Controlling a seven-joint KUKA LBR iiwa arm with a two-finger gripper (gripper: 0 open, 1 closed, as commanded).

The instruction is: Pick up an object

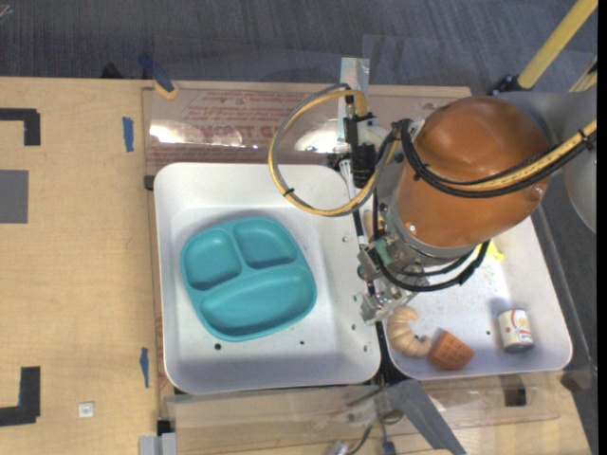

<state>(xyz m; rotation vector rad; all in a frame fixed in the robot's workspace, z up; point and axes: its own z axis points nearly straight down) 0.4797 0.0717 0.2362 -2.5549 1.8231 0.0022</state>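
A pale wooden worktop (76, 282) lay under the camera, with dark grey floor beyond its far edge and black tape marks at its left side. Two shallow white bins sat side by side on it. The left bin (175, 207) carried a teal divided plate (248, 278), three compartments, lying flat and tilted a little in the bin. The right bin (545, 282) was largely covered by the arm (469, 173), whose orange band bulged over it, with black and yellow cables looped around the wrist.

Below that band the gripper (379, 303) hung over the seam between the two bins, at the right bin's left edge. How far apart it stood could not be told at this angle, and nothing was seen held in it.

In the right bin's near part lay three small things: a pale, curved, ribbed piece like a toy shrimp (406, 332), an orange ridged piece (450, 350) touching it, and a small white can (515, 329) well apart to the right.

The shrimp piece was the likeliest target. It lay just beside the gripper, toward the near right, its curve bending from near the gripper down toward the orange piece.
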